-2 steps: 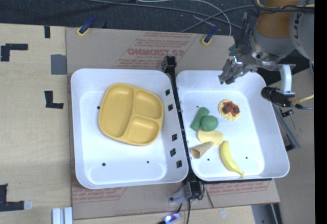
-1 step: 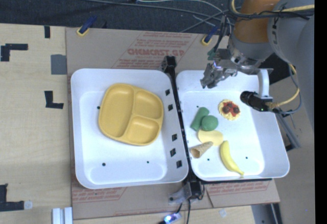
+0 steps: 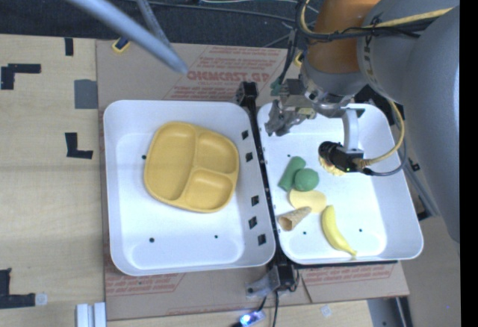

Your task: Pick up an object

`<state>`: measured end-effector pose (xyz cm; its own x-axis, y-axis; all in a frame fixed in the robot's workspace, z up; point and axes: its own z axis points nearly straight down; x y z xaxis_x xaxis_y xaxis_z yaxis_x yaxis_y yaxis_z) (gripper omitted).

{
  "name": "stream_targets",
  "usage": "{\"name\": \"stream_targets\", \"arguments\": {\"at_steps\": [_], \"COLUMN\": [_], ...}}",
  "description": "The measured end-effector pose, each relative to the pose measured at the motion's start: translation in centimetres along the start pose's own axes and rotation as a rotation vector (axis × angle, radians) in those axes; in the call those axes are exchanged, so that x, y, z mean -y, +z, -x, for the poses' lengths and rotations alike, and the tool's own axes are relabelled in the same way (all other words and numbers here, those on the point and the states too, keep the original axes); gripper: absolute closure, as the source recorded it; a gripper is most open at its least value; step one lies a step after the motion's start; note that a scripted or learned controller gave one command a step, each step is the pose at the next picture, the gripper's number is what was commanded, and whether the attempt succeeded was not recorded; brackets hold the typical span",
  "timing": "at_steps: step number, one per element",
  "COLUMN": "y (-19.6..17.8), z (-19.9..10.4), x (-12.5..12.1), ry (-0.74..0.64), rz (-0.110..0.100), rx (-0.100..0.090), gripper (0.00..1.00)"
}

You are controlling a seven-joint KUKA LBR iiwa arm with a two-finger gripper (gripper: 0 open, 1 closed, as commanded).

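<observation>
The pick looks barely begun: the gripper hangs at about eleven o'clock in the right bin, near its upper left corner, and whether its jaws are spread or pressed together I cannot tell, since dark hardware blurs them; nothing can be made out between them. The likely targets lie loose on the bin floor toward the centre and five o'clock: a green toy at centre, a cone-shaped piece just below it touching a pale yellow lump, and a banana at five o'clock. All of the closing, gripping and lifting is left to do. The left bin carries a yellow divided plate. Both bins sit on cardboard over a pale wooden bench, with cables trailing at twelve o'clock.
</observation>
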<state>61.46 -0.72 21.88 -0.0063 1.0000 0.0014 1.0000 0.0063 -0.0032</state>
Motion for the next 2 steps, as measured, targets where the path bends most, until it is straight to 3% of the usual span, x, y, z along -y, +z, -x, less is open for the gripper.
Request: {"name": "stream_targets", "arguments": {"at_steps": [2], "y": [0.6], "z": [-10.9], "x": [0.7], "ry": [-0.001], "rz": [0.002], "rx": [0.000], "gripper": [1.00]}}
